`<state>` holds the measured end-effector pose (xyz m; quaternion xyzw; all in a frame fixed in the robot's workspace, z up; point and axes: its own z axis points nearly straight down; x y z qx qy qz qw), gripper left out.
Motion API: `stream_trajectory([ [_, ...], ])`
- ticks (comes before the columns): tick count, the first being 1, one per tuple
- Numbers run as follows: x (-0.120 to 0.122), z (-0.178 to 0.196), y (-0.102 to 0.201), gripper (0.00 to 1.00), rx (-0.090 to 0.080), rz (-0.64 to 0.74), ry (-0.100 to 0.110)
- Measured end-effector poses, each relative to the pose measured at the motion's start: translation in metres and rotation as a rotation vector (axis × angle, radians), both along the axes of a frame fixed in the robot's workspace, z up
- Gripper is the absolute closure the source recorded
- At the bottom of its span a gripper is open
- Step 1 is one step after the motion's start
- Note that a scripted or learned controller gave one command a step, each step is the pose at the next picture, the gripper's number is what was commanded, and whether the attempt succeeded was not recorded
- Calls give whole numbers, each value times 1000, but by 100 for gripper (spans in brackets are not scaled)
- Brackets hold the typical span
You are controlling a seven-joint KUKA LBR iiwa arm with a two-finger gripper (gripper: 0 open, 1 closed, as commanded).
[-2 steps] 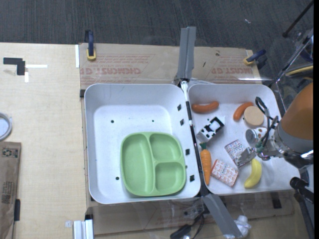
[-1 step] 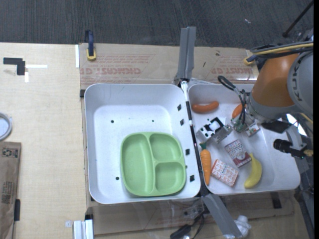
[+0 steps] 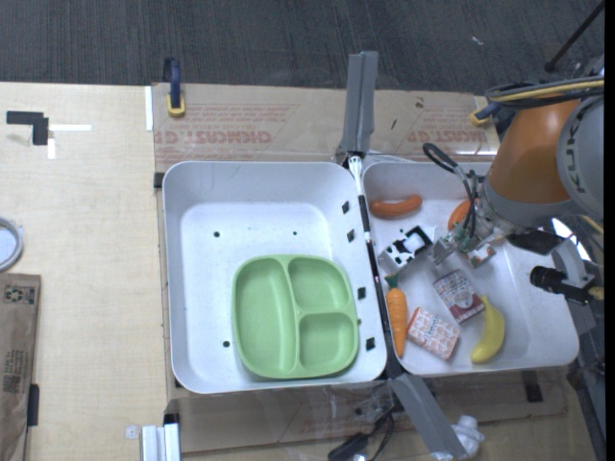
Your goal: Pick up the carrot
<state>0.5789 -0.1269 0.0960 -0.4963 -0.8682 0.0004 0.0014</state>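
The carrot [image 3: 396, 317], orange with a small green top, lies along the left wall of the right bin [image 3: 538, 358], pointing toward the front. My gripper [image 3: 450, 250] hangs low over the middle of that bin, to the right of and behind the carrot and apart from it. It sits just above a red-and-white packet [image 3: 459, 296]. The wrist and its cabling hide the gripper's tip.
The right bin also holds an orange-red sausage [image 3: 396, 205] at the back, a black-and-white piece [image 3: 405, 248], a second patterned packet [image 3: 432, 332] and a banana [image 3: 488, 334]. A green divided plate [image 3: 293, 315] lies in the left bin [image 3: 183, 257]. A metal divider post [image 3: 360, 104] stands between the bins.
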Motion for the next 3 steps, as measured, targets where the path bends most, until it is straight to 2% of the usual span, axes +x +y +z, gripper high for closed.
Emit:
stream_trajectory([
  [1,30,89,12,100,-2,-127,-1],
  [2,30,89,12,0,-2,-126,0],
  [3,60,16,30,0,0,93,-21],
])
